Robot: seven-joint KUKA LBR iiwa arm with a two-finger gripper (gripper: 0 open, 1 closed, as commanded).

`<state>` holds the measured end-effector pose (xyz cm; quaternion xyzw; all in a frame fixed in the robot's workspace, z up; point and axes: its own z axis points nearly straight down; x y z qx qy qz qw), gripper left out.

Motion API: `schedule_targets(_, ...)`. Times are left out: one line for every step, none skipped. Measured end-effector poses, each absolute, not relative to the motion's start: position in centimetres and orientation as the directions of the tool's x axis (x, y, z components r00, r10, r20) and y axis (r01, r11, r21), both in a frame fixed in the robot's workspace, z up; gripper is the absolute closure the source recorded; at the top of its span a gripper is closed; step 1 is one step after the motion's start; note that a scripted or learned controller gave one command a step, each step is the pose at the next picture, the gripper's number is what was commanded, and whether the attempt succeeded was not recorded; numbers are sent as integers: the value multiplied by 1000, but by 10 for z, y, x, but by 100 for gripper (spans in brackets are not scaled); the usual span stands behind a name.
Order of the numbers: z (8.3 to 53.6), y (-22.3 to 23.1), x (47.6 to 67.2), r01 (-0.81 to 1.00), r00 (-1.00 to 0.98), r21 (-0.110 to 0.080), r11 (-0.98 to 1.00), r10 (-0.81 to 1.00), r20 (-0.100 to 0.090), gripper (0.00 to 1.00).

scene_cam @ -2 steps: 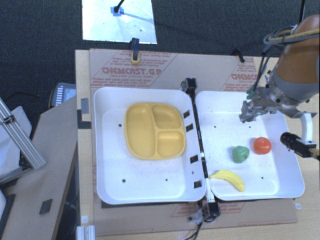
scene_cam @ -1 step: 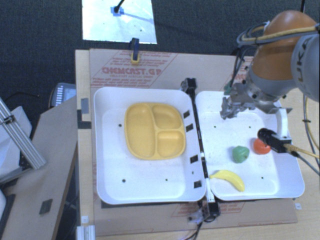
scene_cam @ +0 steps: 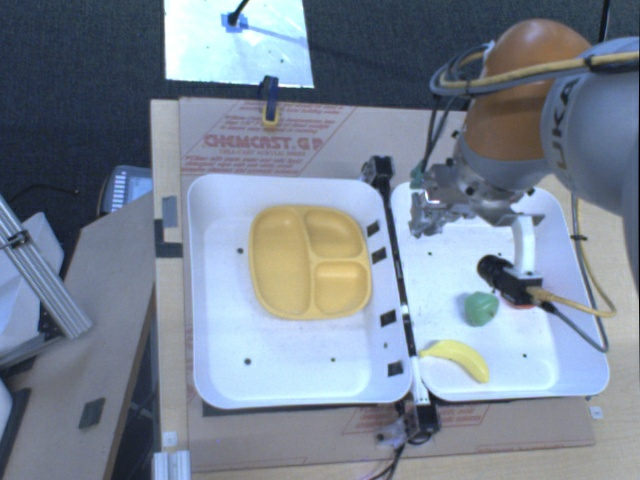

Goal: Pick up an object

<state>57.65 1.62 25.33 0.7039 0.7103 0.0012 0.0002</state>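
A small green round object [scene_cam: 481,308] lies in the right bin [scene_cam: 570,368], toward its front. A yellow banana [scene_cam: 458,359] rests near that bin's front left corner. In the left bin [scene_cam: 215,298] sits a yellow divided plate [scene_cam: 310,262]. My gripper [scene_cam: 428,220] hangs over the back left part of the right bin, close to the wall between the bins. It is well behind the green object and the banana, and I see nothing held in it.
The grey arm with its orange band [scene_cam: 520,88] covers the back right of the right bin. A black divider strip [scene_cam: 392,268] runs between the bins. Cardboard [scene_cam: 270,138] lies under and behind the bins.
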Motion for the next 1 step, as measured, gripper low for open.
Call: schedule_targets(230, 66, 570, 1000, -10, 0, 10, 1000, 2, 100)
